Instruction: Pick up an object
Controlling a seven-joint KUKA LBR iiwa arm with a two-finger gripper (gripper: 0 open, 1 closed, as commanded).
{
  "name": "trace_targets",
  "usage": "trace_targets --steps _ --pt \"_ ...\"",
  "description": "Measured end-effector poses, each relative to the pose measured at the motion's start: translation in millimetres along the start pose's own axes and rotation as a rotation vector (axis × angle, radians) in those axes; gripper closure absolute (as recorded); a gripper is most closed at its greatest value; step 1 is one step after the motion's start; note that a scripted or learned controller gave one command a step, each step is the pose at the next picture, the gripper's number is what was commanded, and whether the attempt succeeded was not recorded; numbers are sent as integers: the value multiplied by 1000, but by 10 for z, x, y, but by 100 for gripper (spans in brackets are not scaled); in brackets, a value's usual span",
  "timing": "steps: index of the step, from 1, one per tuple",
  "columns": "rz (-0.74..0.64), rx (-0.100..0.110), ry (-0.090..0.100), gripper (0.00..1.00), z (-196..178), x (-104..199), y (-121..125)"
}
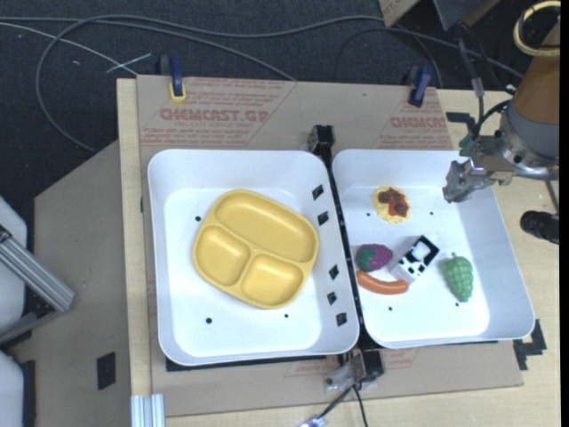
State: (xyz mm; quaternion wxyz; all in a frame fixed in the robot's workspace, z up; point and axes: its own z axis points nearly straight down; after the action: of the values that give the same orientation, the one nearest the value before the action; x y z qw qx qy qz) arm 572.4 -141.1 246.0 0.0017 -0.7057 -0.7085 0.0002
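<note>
The right bin (pixel 498 314) holds several toy foods. A small pizza slice (pixel 392 203) lies toward its back. A purple grape bunch (pixel 374 257) sits above an orange-red sausage (pixel 383 282). Beside them lies a black-and-white block (pixel 417 258), and a green grape bunch (pixel 459 275) rests to the right. My gripper (pixel 459 183) hangs over the bin's back right corner, right of the pizza slice and well apart from every object. Nothing shows between its fingers.
The left bin (pixel 169 314) contains a yellow divided plate (pixel 256 247). Black clips (pixel 321 139) run along the seam between the bins. Blue clamps (pixel 176 78) hold the cardboard sheet at the back. Cables trail on the dark floor beyond the bench.
</note>
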Motion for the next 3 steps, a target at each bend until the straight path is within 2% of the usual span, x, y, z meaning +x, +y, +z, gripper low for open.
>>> trace_targets --steps 3 --pt "0 1 0 100 320 1643 -109"
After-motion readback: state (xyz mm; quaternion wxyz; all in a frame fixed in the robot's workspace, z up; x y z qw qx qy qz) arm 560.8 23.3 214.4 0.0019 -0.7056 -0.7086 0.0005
